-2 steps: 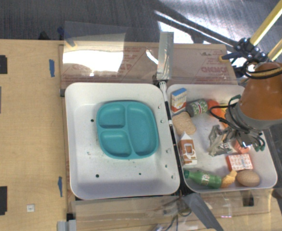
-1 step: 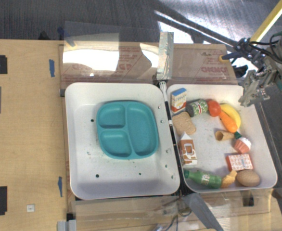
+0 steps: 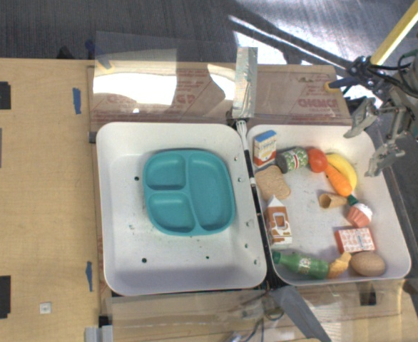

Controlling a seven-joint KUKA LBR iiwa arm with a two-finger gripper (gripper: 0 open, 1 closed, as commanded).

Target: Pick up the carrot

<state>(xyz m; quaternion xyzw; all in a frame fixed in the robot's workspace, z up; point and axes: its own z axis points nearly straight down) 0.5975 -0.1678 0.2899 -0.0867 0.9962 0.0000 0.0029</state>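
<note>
The carrot [image 3: 341,182] is a short orange piece in the right bin [image 3: 398,223], lying just under a yellow banana [image 3: 342,166] near the bin's far right side. My gripper [image 3: 371,141] hangs above the bin's far right corner, up and to the right of the carrot and apart from it. Its two grey fingers [image 3: 359,120] stand open with nothing between them.
Around the carrot lie a red tomato [image 3: 317,159], a green bottle [image 3: 292,160], a cone [image 3: 330,200], a small milk carton [image 3: 264,147], a red box [image 3: 354,239] and a potato [image 3: 366,263]. A teal divided plate [image 3: 190,191] sits in the left bin [image 3: 116,212].
</note>
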